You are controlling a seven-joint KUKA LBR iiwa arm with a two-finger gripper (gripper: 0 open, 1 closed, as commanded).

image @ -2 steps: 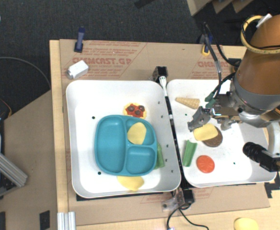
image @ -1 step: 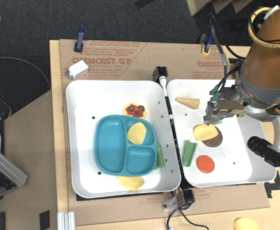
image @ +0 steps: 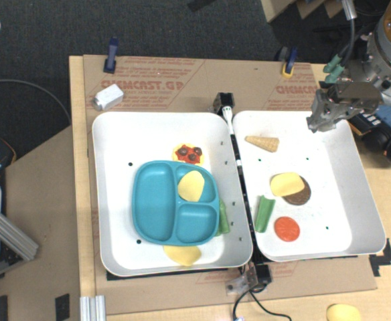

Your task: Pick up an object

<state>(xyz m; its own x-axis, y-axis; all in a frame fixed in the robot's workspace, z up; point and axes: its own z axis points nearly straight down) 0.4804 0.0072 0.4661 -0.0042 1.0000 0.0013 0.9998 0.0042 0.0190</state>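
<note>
Hovering with nothing visibly held, its spread unclear, the pincer (image: 321,123) has yet to descend toward the cone (image: 262,142) lying just left of it.

The two white bins (image: 356,179) look like smooth, shiny plastic. The blue tray (image: 157,202) is smooth plastic too. The board (image: 175,79) at 12 o'clock looks like matt brown cardboard. The hand (image: 321,120) looks like dull grey metal.

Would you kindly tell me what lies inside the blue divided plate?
A yellow piece lies in one compartment of the blue divided plate. Another yellow item pokes out beneath its near edge, mostly covered.
</note>
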